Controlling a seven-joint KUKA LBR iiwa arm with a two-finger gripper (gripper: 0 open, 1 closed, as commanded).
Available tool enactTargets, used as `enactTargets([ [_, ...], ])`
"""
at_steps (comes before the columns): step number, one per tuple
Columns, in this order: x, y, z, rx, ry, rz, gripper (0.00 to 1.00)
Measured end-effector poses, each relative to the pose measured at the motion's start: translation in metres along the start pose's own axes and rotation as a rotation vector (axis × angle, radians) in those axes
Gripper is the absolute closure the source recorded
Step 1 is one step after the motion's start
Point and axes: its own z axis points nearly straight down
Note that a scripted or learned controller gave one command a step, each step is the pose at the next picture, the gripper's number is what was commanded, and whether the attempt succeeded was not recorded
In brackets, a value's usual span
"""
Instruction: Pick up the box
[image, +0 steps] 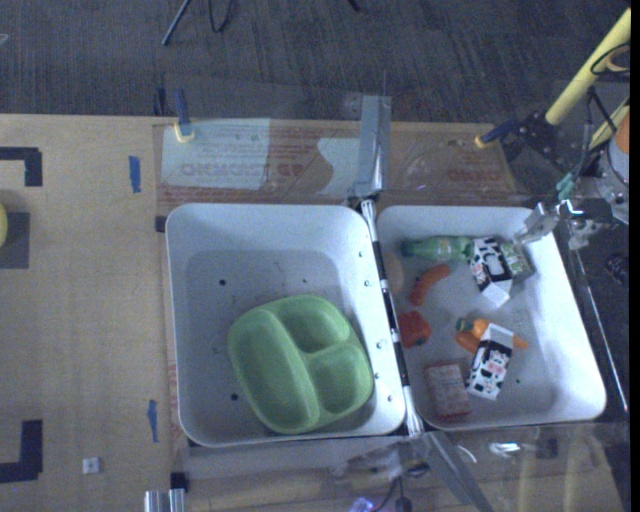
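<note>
Box (446, 389) in right bin (580, 340); green tray (300, 362) in left bin (200, 260).

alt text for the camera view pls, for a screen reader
Two white bins side by side: the right bin holds two cow-print cartons, a brown box, a green bottle and small orange and red items, with the gripper at its upper right edge. The left bin holds a green divided tray.
</note>
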Motion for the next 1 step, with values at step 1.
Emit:
enactTargets([
  [1, 0.0282, -0.0233, 0.1064, 0.0, 0.0, 0.012, 0.0],
])
